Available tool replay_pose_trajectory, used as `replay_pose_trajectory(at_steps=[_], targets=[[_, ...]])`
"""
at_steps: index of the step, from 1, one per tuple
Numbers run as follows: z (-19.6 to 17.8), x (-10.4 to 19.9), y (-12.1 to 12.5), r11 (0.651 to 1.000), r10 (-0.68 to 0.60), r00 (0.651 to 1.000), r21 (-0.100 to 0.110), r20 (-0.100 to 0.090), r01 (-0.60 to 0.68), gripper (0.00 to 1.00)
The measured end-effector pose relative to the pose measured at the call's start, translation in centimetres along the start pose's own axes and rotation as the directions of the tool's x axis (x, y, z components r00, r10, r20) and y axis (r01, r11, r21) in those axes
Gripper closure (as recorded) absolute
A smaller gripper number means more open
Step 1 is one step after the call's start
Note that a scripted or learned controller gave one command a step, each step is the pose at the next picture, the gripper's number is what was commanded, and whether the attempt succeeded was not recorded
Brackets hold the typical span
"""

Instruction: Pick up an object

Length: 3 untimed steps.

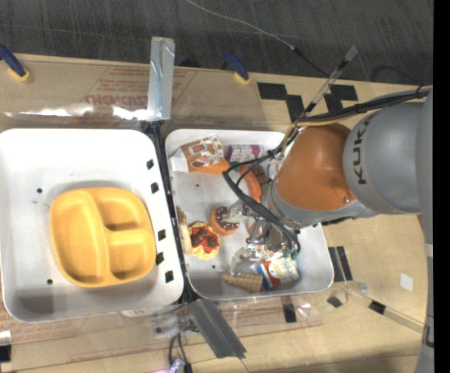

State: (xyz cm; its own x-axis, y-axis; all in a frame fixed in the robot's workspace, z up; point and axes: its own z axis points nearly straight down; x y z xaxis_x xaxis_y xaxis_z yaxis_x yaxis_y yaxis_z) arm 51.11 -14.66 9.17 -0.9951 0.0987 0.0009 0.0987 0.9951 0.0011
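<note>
the gripper [262, 243] hangs over clutter at the right bin's [318, 274] 5 o'clock, finger state unclear; it could nudge the bottle [280, 270] aside instead of catching it.

One overhead camera; slanted down on bins [22, 208].

A yellow divided tray [100, 235] lies in the left bin [22, 154]

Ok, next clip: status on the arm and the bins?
Gripper down in right bin among small items, grasp unclear. Yellow tray alone in left bin. Arm covers part of the pile.
</note>
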Motion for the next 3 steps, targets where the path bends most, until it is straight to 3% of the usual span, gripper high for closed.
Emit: replay_pose_trajectory(at_steps=[1, 2, 3], targets=[[-0.1, -9.8, -1.8, 1.000, -0.018, 1.000, 0.002, 0.001, 0.018, 0.00], [-0.1, -3.4, -2.5, 1.000, 0.025, 1.000, 0.000, 0.003, -0.025, 0.00], [-0.7, 2.6, 0.4, 1.000, 0.008, 1.000, 0.004, 0.030, -0.008, 0.00]])
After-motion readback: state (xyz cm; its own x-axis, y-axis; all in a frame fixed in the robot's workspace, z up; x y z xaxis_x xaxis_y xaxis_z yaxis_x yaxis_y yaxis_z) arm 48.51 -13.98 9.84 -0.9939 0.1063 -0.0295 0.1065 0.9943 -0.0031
